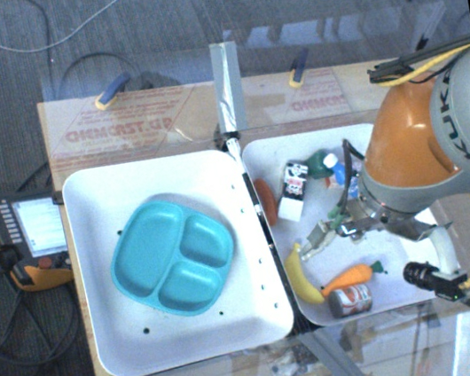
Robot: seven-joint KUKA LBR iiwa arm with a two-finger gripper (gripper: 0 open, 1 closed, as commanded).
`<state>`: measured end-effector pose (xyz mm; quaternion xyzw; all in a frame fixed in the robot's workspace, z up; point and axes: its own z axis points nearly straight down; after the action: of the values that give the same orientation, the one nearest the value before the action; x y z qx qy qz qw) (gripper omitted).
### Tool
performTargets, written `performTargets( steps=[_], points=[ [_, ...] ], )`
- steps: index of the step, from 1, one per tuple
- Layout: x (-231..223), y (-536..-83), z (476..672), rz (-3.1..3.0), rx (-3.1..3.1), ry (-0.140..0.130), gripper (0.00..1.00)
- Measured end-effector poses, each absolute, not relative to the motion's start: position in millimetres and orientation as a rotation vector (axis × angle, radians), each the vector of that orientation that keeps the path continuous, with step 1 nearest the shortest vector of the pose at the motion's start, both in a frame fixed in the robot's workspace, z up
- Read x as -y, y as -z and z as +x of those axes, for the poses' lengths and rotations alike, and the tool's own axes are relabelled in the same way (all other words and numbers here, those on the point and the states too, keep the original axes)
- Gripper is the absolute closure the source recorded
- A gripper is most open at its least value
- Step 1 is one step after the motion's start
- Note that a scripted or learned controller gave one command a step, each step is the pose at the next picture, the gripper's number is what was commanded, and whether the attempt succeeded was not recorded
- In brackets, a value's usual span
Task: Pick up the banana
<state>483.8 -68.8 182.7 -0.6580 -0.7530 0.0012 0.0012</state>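
Inside the right bin (399,299), the banana (300,277) lies along the left wall, curving toward the near corner. Just beside its lower end sit a toy carrot (351,276) and a small can (350,300), the carrot resting above the can. The gripper (323,236) hangs over the bin's middle, close to the banana's upper end but not touching it; whether it stands apart or together I cannot tell. A white and black carton (293,190) lies further back. Over in the left bin (98,279) rests 1 teal plate (173,255) with 3 compartments.
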Motion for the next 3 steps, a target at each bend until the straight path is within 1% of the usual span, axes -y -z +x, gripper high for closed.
performTargets(
  steps=[1, 2, 3],
  points=[
    [76, -183, 483.1, -1.936, 2.471, -0.005, 0.00],
    [127, -159, 483.3, -1.704, 2.637, -0.003, 0.00],
    [79, -305, 485.2, -1.526, 2.749, 0.000, 0.00]
  ],
)
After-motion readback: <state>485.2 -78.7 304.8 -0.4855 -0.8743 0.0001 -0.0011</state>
